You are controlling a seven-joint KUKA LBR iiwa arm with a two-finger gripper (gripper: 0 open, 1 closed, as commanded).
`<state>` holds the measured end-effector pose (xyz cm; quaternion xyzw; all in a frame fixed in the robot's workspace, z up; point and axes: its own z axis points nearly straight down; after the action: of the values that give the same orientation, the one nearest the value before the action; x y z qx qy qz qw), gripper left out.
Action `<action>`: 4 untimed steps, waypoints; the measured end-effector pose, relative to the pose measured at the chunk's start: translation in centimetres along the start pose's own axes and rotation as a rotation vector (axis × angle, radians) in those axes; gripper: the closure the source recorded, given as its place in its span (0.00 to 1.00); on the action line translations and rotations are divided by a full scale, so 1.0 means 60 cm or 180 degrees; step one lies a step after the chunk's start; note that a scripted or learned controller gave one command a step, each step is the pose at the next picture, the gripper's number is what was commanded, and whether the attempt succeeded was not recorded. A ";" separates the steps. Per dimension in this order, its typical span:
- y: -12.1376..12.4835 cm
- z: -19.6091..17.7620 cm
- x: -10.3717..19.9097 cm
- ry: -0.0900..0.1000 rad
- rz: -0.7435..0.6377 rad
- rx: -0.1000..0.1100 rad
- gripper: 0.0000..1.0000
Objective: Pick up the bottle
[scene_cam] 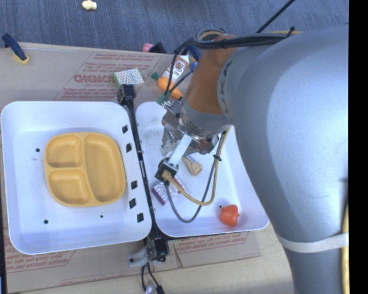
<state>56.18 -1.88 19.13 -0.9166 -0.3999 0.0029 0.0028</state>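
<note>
The bottle (pixel 169 80) is orange with a white label and lies at the far rim of the right bin (pixel 248 222), partly hidden behind the arm's orange wrist band. My gripper (pixel 170 144) hangs low over the right bin's left half, nearer the camera than the bottle and apart from it. Its cable loops down across the bin floor. I see nothing held in it.
A tan cork-like piece (pixel 192 165) lies just right of the gripper. A purple-and-white packet (pixel 161 192) and a red-orange fruit (pixel 229 215) sit toward the near edge. The left bin (pixel 12 164) holds a yellow divided plate (pixel 84 167). A small patterned box (pixel 128 77) rests on the cardboard behind.
</note>
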 end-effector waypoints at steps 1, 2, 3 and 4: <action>-0.105 -0.210 0.046 0.0006 0.0225 -0.0012 1.00; -0.137 -0.211 -0.066 -0.0002 -0.0436 -0.0006 1.00; -0.110 -0.030 -0.045 -0.0004 -0.1073 -0.0006 1.00; -0.086 0.001 -0.119 0.0000 -0.0643 -0.0006 1.00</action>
<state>47.57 -3.59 19.12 -0.8716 -0.4902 0.0022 0.0022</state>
